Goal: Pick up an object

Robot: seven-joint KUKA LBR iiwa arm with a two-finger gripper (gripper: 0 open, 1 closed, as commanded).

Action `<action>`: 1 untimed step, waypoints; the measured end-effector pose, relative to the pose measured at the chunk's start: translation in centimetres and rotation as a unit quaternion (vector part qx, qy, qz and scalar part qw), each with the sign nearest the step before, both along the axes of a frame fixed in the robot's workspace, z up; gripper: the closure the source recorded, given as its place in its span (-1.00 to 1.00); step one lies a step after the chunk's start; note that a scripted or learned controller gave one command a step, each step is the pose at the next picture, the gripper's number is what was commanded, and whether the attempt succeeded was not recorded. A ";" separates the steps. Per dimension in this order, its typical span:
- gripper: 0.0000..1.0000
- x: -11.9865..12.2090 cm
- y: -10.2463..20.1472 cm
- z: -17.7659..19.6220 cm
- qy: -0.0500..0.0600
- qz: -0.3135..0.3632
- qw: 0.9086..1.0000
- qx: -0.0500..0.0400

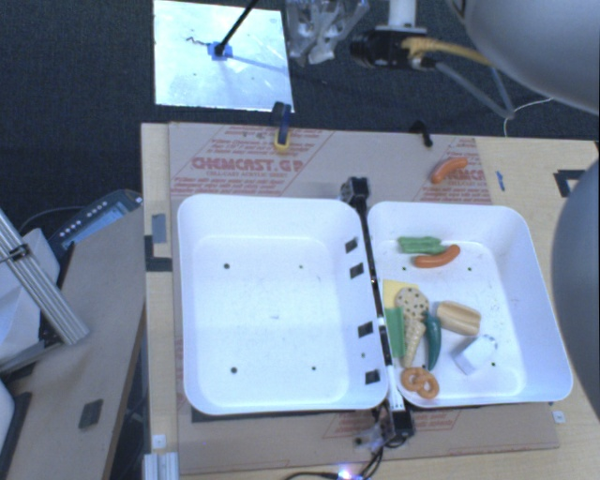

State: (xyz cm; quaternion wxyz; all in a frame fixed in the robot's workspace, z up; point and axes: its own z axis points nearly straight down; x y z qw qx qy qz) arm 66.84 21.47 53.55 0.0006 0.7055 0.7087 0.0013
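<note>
Arm casing (534,42): smooth, rounded, pale grey.
Wrist part (389,45): black, with a white cylinder on top.
Cable (450,49): yellow.
Gripper (321,28): silvery, seen blurred.

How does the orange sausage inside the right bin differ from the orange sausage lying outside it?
The sausage in the right bin lies nearly level, touching a green piece; the sausage on the board lies alone, tilted up toward the right. The first rests on white plastic, the second on brown board. Both are small, orange and elongated.
</note>
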 end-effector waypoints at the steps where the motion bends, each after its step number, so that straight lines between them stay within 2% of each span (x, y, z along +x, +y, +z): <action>1: 1.00 0.0 0.6 0.0 0.000 0.000 1.000 0.000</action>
